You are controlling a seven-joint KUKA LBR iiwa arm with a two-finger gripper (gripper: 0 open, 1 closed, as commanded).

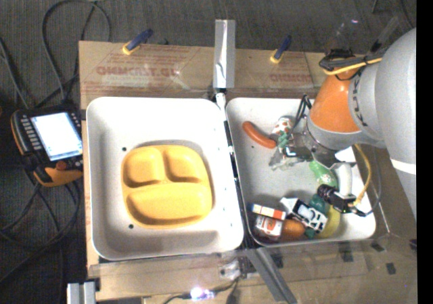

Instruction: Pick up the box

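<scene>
Box (pixel 268 219) sits at the front-left corner of the right bin (pixel 238 160), small carton with orange and white faces, lying flat against the bin's near wall. Untouched, nothing gripping it. Just right of it, touching or nearly so: a brown rounded item (pixel 292 229), then a black-and-white object (pixel 308 213) and a yellow banana-shaped piece (pixel 332 223), all bunched along the front edge.

Gripper (pixel 292 149) is further back in the same bin, around the middle, well apart from the box. Can't tell how far the pincer is open or whether it has anything; the tip is a blur of metal and clutter. A red sausage-shaped toy (pixel 258 135) lies just left of it, and a small white-green item (pixel 285 124) is right by it. A green object (pixel 321 171) lies between the gripper and the front pile.

Arm (pixel 379 103) comes in from the right, orange band above the wrist.

Left bin (pixel 101 133) holds a yellow divided tray (pixel 167 184), centred. A handheld pendant (pixel 49 137) with lit screen sits left of the bench.
</scene>
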